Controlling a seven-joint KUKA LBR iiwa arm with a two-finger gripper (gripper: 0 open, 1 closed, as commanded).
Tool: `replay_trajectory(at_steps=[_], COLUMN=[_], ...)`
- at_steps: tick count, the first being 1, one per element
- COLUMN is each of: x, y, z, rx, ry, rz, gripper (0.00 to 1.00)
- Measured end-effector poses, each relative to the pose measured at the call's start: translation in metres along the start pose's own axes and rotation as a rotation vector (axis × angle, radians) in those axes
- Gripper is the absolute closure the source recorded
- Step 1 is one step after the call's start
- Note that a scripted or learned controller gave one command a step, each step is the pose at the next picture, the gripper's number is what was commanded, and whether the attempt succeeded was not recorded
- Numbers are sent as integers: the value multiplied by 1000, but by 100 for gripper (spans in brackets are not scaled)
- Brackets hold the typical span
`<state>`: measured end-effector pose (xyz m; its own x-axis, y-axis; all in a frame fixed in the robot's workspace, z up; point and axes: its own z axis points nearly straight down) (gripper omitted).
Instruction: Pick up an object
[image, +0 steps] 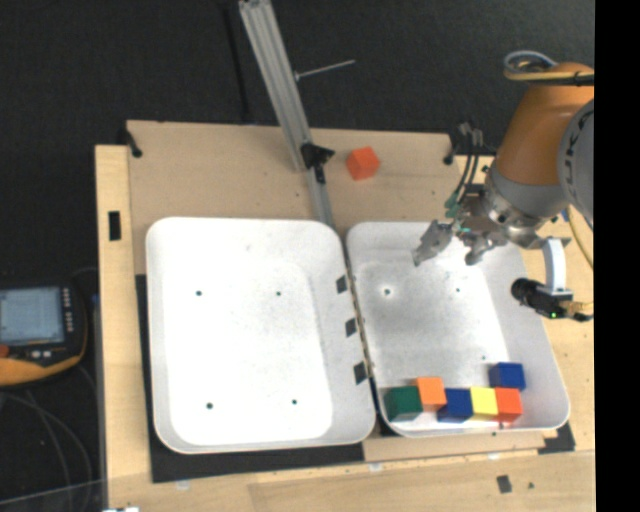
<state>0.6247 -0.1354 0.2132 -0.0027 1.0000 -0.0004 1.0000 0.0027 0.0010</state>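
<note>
Grey two-finger gripper, fingers spread and empty, hovers above the right white bin's far end; tightly packed coloured cubes could defeat a grasp.

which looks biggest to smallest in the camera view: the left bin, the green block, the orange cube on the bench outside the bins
1. left bin, by far the largest.
2. and 3. green block and orange cube look about alike; the cube lies farther from the camera, so I won't rank them.

Arm cut off at right
</note>
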Motion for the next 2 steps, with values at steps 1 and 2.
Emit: replay_trajectory(at_steps=[1, 2], x=[8, -59], y=[12, 1], z=[-131, -28], rx=[-10, 7], ry=[-2, -2], rz=[-2, 6], gripper=[0, 0])
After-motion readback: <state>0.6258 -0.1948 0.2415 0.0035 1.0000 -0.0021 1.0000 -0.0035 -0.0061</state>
